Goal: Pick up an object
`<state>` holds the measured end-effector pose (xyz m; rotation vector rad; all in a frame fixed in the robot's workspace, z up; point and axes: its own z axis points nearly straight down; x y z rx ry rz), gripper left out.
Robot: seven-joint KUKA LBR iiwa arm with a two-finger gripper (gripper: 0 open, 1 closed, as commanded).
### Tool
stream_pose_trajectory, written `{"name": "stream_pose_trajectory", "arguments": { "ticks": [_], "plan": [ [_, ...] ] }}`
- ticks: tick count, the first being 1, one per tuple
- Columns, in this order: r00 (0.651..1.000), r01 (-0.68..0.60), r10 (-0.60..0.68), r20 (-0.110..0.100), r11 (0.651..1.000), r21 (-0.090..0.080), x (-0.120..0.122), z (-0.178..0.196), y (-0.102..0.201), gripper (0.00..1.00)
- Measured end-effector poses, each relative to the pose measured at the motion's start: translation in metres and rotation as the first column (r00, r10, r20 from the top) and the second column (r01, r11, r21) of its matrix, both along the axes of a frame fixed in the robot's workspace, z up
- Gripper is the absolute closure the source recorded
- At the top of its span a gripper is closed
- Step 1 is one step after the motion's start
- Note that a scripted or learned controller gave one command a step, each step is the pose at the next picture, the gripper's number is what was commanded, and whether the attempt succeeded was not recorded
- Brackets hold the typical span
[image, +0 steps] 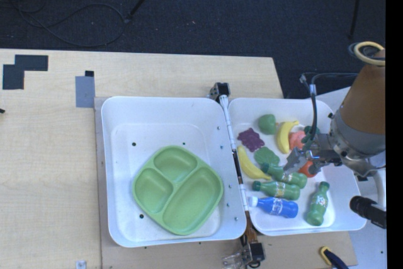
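The right bin point(345, 218) holds several toy items: a green pepper point(267, 123), a yellow banana point(286, 134), purple grapes point(250, 138), a second banana point(249, 167), two green bottles lying flat point(284, 176) point(276, 189), a blue bottle point(276, 206) and a green bottle point(317, 203) near the front. My gripper point(301, 160) hangs low over the middle of this bin, just above a red-orange item point(308, 168) and close to the upper lying green bottle. The wrist hides part of what lies beneath it. Nothing is visibly lifted.
The left bin point(119, 135) holds a green divided plate point(178, 189). A clamp point(220, 91) sits on the ridge between the bins. The arm's orange band point(371, 97) rises over the right bin's far right side. Bare bench lies to the left.
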<state>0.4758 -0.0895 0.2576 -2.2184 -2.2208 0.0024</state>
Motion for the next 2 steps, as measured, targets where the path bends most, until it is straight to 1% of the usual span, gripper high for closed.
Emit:
{"name": "stream_pose_trajectory", "arguments": {
  "ticks": [2],
  "plan": [
    [1.000, 0.000, 0.000, 0.001, 1.000, 0.000, 0.0000, 0.0072, -0.0010, 1.00]
  ]
}}
